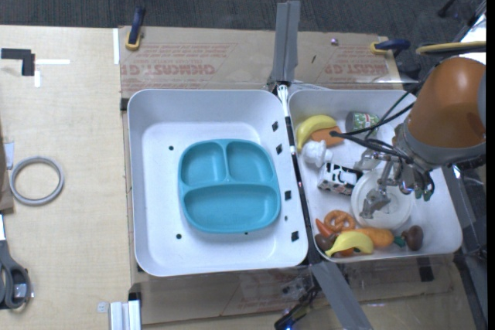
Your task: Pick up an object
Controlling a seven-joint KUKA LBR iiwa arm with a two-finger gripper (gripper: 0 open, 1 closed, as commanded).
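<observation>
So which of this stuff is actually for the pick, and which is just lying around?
For the job:
- claw, over the right bin
- bananas
- pretzel
- clear cup
- black-and-white toy

Lying about:
- blue divided plate in the left bin
- tape roll
- scissors

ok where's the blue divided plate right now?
The blue divided plate lies flat in the middle of the left bin, across the divider from the right bin with the toys, where the end effector is.

toys [340,224] crowding right bin [448,243], open floor around left bin's blue plate [230,185]
</observation>
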